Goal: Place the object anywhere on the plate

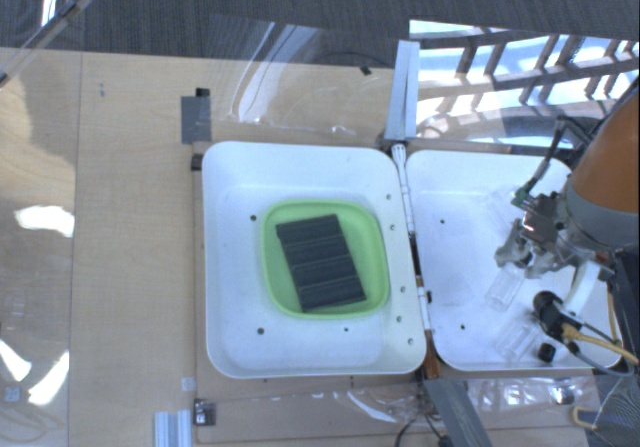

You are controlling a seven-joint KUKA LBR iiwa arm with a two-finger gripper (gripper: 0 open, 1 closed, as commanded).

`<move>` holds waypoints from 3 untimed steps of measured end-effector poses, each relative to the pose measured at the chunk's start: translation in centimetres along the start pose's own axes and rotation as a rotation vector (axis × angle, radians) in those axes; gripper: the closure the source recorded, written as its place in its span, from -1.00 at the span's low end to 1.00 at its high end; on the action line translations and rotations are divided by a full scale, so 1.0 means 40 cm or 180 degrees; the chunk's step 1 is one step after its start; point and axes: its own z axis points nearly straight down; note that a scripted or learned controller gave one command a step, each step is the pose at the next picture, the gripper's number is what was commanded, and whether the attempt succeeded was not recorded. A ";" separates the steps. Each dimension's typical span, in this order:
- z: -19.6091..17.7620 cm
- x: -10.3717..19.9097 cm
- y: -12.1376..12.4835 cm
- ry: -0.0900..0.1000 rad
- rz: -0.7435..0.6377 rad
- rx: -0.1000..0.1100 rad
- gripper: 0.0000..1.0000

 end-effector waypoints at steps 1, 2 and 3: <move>0.000 0.000 0.000 0.0000 0.0000 0.0000 -1.00; -0.140 0.020 0.246 -0.0003 -0.0649 -0.0017 -1.00; -0.083 -0.017 0.364 -0.0007 -0.0857 -0.0009 -1.00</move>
